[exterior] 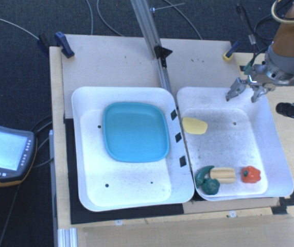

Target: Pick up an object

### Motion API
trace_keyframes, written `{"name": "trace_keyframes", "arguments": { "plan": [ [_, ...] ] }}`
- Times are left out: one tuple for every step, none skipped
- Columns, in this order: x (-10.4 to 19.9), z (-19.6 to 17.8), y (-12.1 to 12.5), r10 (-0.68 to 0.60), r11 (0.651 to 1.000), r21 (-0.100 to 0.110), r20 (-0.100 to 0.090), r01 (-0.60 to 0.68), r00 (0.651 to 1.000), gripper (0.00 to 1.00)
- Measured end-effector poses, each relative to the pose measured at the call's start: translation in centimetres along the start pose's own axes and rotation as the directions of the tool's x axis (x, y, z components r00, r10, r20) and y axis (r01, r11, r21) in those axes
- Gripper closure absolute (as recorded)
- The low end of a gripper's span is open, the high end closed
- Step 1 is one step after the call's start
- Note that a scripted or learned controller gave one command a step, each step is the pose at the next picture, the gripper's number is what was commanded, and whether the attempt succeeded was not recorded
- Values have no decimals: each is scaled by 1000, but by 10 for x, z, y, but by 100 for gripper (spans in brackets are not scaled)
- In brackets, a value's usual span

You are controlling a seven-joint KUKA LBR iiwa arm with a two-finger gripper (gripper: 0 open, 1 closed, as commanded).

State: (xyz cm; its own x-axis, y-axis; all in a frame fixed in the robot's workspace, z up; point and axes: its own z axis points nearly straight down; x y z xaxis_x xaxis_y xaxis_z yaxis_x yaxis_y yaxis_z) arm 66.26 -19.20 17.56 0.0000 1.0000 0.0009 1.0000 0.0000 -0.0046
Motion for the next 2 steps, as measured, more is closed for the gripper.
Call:
{"name": "trace_keyframes", "arguments": {
  "plan": [
    [-2, 43, 2, 0, 1000, -2, 1, 0, 1000, 0],
    [-2, 29, 4, -1, 1000, -7, 2, 1, 1000, 100]
  ]
}}
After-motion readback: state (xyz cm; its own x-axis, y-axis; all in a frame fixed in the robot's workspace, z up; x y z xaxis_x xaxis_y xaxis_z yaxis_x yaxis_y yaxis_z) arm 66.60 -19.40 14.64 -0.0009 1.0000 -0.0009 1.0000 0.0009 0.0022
